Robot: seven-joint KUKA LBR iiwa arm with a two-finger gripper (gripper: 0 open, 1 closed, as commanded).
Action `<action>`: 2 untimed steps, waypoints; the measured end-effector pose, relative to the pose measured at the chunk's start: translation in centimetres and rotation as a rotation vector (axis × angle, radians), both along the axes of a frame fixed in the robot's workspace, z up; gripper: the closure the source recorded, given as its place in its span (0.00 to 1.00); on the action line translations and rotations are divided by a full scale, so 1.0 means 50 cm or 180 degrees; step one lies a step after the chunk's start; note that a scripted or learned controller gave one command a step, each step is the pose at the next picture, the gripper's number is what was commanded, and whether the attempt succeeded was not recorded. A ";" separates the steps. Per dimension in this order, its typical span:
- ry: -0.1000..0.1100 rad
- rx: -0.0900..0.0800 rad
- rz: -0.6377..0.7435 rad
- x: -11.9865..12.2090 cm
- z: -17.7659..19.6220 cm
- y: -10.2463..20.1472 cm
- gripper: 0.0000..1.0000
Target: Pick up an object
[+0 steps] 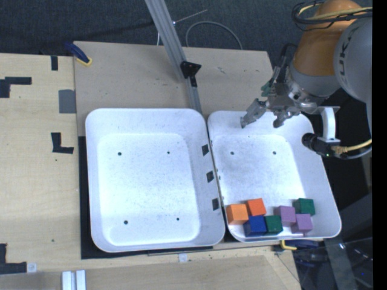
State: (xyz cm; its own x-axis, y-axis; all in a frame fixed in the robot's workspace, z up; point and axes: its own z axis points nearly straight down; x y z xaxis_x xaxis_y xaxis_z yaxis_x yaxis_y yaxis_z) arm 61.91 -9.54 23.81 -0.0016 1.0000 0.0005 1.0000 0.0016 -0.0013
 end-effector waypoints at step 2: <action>-0.0005 -0.0010 -0.0017 -0.132 -0.030 -0.050 0.00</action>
State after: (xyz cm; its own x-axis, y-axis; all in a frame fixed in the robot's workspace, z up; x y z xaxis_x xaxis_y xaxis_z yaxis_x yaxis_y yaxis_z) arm 55.32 -12.05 22.31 0.0038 1.0000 -0.0027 1.0000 -0.0038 0.0003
